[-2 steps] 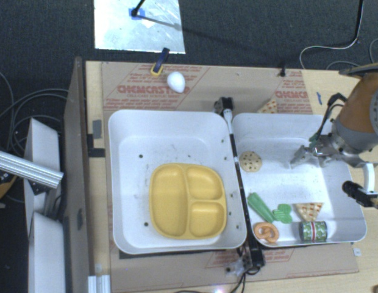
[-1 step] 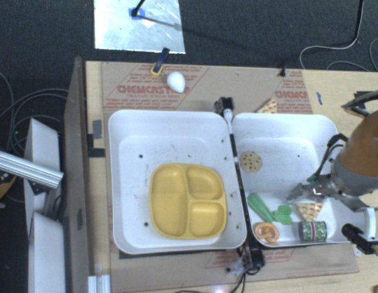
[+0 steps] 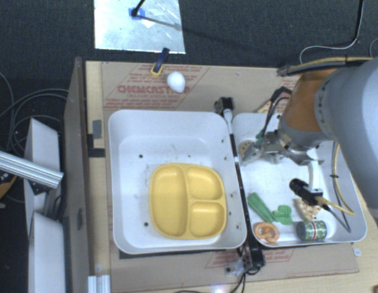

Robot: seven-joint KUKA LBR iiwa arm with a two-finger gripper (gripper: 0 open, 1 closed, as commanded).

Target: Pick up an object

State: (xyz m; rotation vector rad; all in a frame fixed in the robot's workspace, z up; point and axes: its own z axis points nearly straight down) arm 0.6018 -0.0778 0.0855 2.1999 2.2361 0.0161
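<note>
The gripper [image 3: 255, 149] is being held over the right bin's [image 3: 353, 224] upper left, its state being left unreadable here

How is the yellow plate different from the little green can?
The yellow plate is far bigger than the green can. The plate is flat, with three compartments; the can is round and lies on its side. The plate sits in the left bin; the can lies in the right bin, near its front corner. Both rest on a white bin floor.
</note>
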